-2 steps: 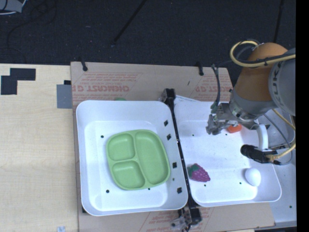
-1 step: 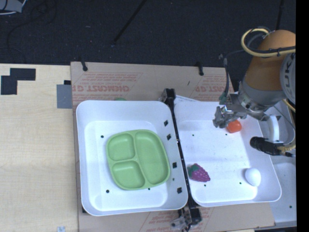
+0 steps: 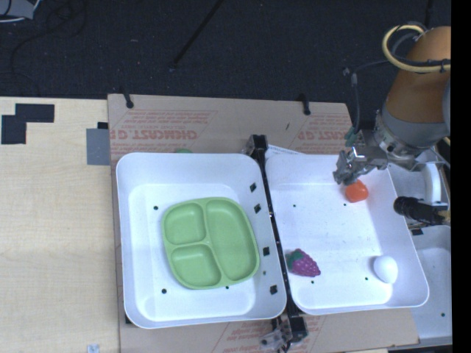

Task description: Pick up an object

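Small orange ball (image 3: 357, 192) near the right bin's (image 3: 397, 300) back wall, gripper (image 3: 350, 169) just above it.
Smooth, round and glossy, it has bare white floor in front. I cannot tell how the jaws stand. Bumpy purple toy grapes (image 3: 302, 262) and a white egg (image 3: 384, 268) lie well apart; a green three-compartment plate (image 3: 210, 243) fills the left bin (image 3: 140, 197).

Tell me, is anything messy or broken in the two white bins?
Nothing stands out. The green plate lies flat in the left bin. In the right bin, the purple grapes, white egg and orange ball sit apart, whole, with nothing spilled. The gripper is right above the ball.
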